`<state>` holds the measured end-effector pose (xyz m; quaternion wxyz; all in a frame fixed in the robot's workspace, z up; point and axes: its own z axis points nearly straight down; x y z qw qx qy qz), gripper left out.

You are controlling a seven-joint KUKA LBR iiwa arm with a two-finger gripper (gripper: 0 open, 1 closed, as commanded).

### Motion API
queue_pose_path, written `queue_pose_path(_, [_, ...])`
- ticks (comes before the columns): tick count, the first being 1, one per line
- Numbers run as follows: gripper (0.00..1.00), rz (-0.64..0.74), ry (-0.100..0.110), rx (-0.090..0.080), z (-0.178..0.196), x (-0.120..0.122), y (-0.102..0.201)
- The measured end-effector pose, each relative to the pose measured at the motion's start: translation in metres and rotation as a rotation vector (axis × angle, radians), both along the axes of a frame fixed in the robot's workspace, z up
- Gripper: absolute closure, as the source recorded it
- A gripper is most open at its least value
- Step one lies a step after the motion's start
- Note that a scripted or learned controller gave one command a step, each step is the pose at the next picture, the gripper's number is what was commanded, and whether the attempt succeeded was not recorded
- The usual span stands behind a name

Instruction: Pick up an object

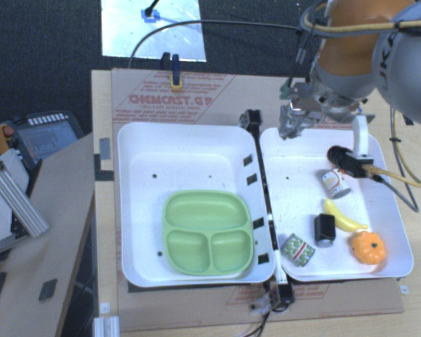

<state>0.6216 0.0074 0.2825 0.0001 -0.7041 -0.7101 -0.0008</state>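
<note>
Gripper point(292, 126) poised over the far-left corner of the right shallow white bin point(396, 255), its fingers' state indiscernible; small white cylindrical can point(334, 182) nearest, lying toward the bin's near right; yellow banana point(343, 217), long axis slanting, beyond it.

Grey arm point(407, 55) showing rounded links; orange band point(361, 23) bulging above wrist; black cables point(316, 20) trailing alongside; metallic grey gripper point(293, 125) hanging beneath wrist flange.
</note>
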Motion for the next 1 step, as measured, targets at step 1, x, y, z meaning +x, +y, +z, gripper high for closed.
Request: queue_pose_path(1, [1.00,0.001,0.001,0.001,-0.0042,-0.0086,0.0552])
